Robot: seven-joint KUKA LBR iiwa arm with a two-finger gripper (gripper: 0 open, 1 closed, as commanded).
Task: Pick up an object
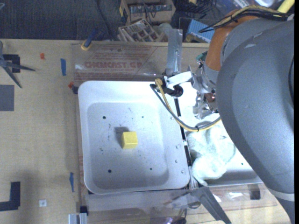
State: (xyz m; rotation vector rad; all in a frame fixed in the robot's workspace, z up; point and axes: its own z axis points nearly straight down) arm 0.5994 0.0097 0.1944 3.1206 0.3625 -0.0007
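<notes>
Looming largest and nearest the lens, the grey KUKA arm with its orange wrist band (261, 101) is reaching in from the right and covering most of the right-hand shallow white bin (233, 169). Its wrist end, with the two-finger gripper (204, 107), is hanging over that bin near the far end of the divide between the two bins; whether the jaws are spread or pressed together cannot be told, and nothing is showing between them. A yellow-and-black cable (175, 111) is looping from the wrist across the left bin's right rim. Crumpled white soft material (210, 155) is lying in the right bin beside the divide, towards its near edge. The small yellow cube-shaped block (130, 139) is resting alone near the middle of the left-hand shallow white bin (88, 125), well apart from the gripper. Judged from this layout, the deciding relation is lateral: the block is lying to the left of the jaws, across the divide and nearer the bins' front edge, and its squarish form is offering no marked long axis.
</notes>
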